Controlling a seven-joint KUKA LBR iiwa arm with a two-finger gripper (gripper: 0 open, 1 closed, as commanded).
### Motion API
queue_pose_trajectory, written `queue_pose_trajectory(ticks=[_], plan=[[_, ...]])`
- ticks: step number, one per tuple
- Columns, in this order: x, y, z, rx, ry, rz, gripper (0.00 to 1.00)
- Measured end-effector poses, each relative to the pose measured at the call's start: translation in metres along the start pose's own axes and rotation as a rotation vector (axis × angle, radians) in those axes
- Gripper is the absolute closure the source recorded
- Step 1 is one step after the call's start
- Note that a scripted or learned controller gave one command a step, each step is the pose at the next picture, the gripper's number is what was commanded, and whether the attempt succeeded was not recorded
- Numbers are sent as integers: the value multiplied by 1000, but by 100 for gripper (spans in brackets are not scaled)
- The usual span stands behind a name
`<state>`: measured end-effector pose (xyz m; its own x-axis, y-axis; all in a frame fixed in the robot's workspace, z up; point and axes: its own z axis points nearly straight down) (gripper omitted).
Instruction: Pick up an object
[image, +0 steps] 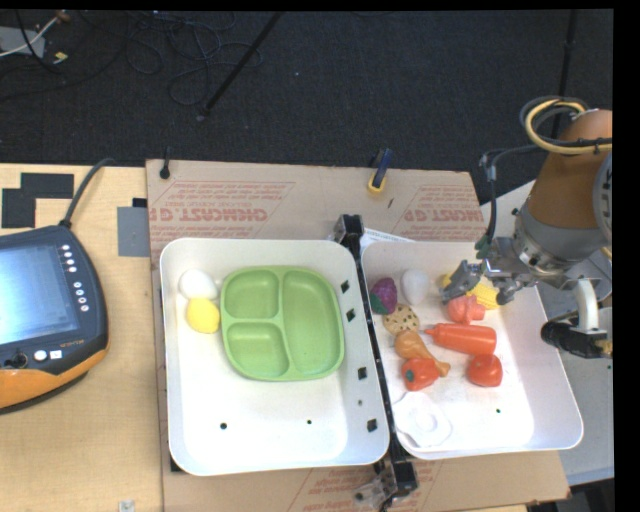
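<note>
Here jaws (466, 287) over right bin (545, 400), touching small red toy (465, 308); spread indiscernible.

claw (470, 283) partly hides a yellow toy (487, 296).

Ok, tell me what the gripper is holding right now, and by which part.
It cannot be told. The gripper sits low over the right bin, right at a small red-orange toy, but no hold is visible.

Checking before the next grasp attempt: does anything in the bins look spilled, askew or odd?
Nothing stands out. The green tray lies flat in the left bin beside a white egg and a yellow one; the toy food sits loosely clustered inside the right bin.
</note>
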<state>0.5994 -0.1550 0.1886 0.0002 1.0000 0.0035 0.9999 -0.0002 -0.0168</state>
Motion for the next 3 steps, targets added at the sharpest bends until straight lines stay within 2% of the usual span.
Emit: queue_pose_trajectory(ticks=[1,2,3], plan=[[0,3,-8,-13,-2,-2,0],[5,5,35,-11,-2,-4,0],[11,14,82,-17,-3,-5,0]])
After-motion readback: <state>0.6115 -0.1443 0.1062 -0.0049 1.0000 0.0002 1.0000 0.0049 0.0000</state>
